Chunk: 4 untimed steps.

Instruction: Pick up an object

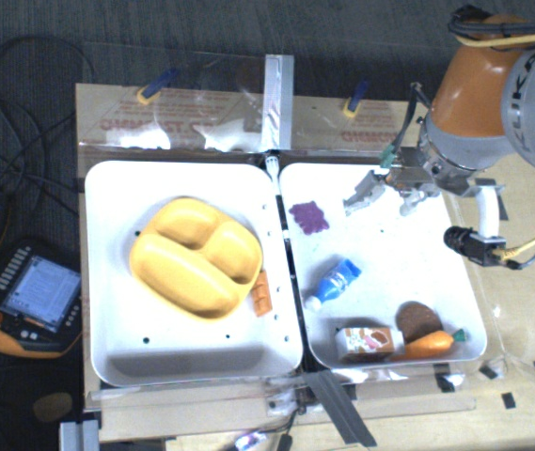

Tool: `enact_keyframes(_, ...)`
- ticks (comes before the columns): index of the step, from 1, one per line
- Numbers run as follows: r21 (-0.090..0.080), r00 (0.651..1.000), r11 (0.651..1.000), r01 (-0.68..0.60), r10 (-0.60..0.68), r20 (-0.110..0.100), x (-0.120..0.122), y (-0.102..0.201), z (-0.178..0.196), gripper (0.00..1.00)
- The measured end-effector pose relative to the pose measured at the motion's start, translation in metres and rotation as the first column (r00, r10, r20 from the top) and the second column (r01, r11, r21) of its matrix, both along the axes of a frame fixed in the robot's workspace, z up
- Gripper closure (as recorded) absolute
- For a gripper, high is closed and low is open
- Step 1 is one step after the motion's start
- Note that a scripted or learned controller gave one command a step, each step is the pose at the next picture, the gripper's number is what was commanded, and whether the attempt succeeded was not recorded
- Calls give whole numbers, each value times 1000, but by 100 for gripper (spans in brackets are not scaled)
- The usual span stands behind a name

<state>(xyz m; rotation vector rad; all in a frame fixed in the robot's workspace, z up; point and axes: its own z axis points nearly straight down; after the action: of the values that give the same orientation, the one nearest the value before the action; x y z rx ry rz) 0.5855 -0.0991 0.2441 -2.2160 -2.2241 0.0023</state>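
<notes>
My gripper (386, 196) hangs over the back of the right bin (436, 242), its two fingers spread apart with nothing between them. In that bin, a purple grape bunch (309, 216) lies at the back left, just left of the gripper. A blue bottle with a white cap (334, 282) lies near the middle left. Along the front wall are a small brown-and-white bottle (368, 342), a brown round object (419, 319) and an orange carrot (428, 345).
The left bin (117, 346) holds a large yellow bun-shaped object (196, 256) and a small orange piece (261, 294) by the divider. A black cable end (474, 244) hangs by the right bin's right wall. Handheld pendants (23, 294) lie left of the bench.
</notes>
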Motion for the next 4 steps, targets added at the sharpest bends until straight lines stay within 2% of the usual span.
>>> enact_keyframes(1,1,1000,1000,-28,28,-2,-66,3,-140,0)
enact_keyframes(2,-2,987,987,-158,158,12,-72,-3,-154,0)
enact_keyframes(3,0,976,976,-219,219,1,-67,44,-61,0)
enact_keyframes(4,1,961,961,-275,275,0,-38,49,-61,0)
